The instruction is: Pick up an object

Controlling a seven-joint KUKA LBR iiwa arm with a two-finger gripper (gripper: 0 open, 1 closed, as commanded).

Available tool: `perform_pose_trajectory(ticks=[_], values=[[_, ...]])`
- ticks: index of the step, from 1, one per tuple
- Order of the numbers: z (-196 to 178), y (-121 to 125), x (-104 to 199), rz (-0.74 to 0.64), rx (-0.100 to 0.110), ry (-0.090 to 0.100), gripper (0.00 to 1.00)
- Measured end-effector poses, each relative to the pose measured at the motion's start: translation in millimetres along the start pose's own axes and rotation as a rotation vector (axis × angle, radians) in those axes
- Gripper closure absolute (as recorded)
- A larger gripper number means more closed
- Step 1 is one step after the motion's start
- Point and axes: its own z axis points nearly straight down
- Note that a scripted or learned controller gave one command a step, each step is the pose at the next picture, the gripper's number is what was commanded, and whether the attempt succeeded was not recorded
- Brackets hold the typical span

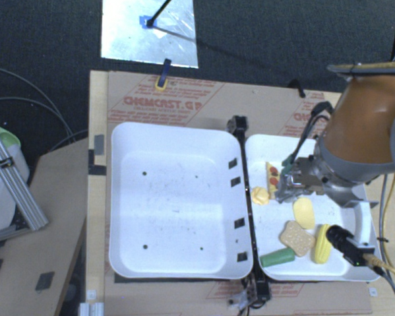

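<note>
My gripper [283,189] reaches down into the right bin [267,150] near its left side. Just beside its tip lie a small pale yellow piece [260,196] and a slice with red and yellow toppings [272,174]. A pale yellow oval, like a lemon or potato, [304,212] rests below the gripper. Further toward the front are a tan cracker-like square [297,238], a yellow corn cob [322,244] and a green cylinder [277,257]. Nothing shows between the fingers.
The left bin [175,199] stands next to the right one, parted by a black divider with clips [245,189]. The arm's orange and grey body covers the right bin's far right part. Cardboard lies under both bins.
</note>
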Motion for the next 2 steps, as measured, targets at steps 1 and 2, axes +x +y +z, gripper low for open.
perform_pose_trajectory(ticks=[1, 2], values=[[31.2, -0.1, 0.8, -0.001, 0.000, 0.000, 1.00], [-82.3, 21.3, 40.3, -0.010, -0.016, 0.003, 1.00]])
